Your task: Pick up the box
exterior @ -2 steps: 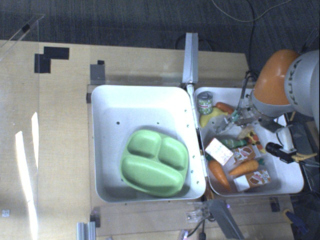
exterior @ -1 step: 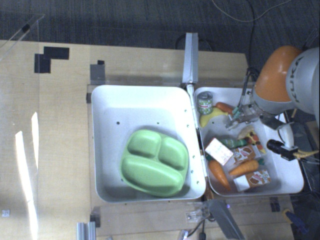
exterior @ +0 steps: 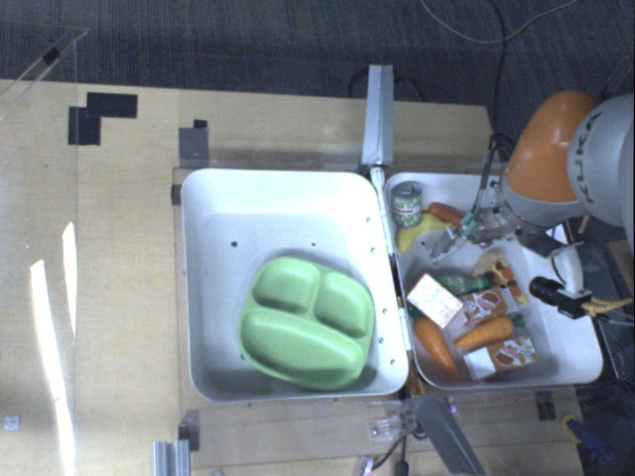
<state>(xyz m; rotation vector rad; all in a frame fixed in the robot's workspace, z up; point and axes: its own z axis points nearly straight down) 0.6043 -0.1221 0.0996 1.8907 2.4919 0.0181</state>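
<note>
A pale wooden bench [exterior: 109, 296] under a dark carpeted floor edge bears 2 shallow white bins side by side. Over the right bin [exterior: 585, 365] the gripper [exterior: 474, 228] hangs low near the bin's upper middle; its fingers are too small and cluttered to tell whether they are open or shut, and nothing can be seen held between them. Just beside it lie a small green-labelled can [exterior: 407, 206] and a yellow item [exterior: 415, 236]. The box [exterior: 436, 300], white and tilted, lies lower in the same bin, apart from the gripper, near 2 carrots [exterior: 483, 333] and small printed cartons [exterior: 511, 353]. The left bin [exterior: 208, 216] holds a green sectioned tray [exterior: 308, 320]. The grey arm [exterior: 595, 162] reaches in from the right
</note>
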